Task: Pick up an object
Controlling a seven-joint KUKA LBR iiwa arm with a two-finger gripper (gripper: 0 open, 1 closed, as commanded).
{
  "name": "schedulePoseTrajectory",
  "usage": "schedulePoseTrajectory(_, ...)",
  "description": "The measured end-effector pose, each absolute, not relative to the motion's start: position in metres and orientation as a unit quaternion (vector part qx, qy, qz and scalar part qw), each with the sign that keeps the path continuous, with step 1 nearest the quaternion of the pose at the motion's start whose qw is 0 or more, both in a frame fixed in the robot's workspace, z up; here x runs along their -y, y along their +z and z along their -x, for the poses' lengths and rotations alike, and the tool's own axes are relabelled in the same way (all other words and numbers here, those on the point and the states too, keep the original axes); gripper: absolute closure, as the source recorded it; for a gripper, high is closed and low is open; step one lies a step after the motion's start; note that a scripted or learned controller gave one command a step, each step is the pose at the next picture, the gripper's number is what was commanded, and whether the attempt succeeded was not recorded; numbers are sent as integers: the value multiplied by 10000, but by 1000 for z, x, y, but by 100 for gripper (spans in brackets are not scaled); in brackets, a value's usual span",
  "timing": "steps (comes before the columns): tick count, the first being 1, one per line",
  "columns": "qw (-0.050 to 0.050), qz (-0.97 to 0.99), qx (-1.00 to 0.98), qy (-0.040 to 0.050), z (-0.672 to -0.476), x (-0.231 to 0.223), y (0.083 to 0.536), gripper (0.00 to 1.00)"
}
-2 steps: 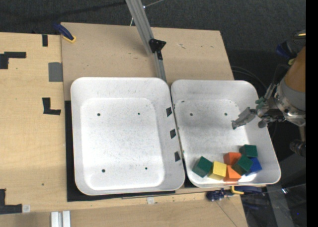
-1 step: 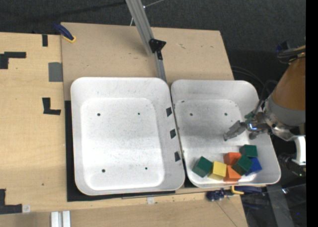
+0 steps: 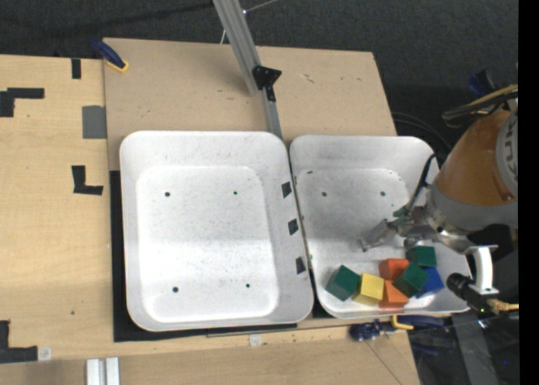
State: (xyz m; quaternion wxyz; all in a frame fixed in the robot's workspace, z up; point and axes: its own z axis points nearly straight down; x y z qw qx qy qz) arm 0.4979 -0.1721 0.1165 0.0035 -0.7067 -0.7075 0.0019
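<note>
Two white bins sit side by side mid-frame: the left bin [image 3: 206, 232] and the right bin [image 3: 358, 177]. From the right edge the arm [image 3: 480, 177] reaches over the right bin. Its gripper [image 3: 383, 236] hangs low there; how wide it stands, I cannot tell. Just below, at lower right, coloured blocks [image 3: 387, 282] cluster.

A bare white bin [image 3: 206, 232] sits on the wooden bench [image 3: 50, 206], to the left of the jaws. A grey metal pole [image 3: 236, 21] slants up behind them, farther back
</note>
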Motion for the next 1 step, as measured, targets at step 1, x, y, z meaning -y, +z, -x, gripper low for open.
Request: schedulePoseTrajectory(1, 18, 7065, 7077, 6, -499, 172, 129, 100)
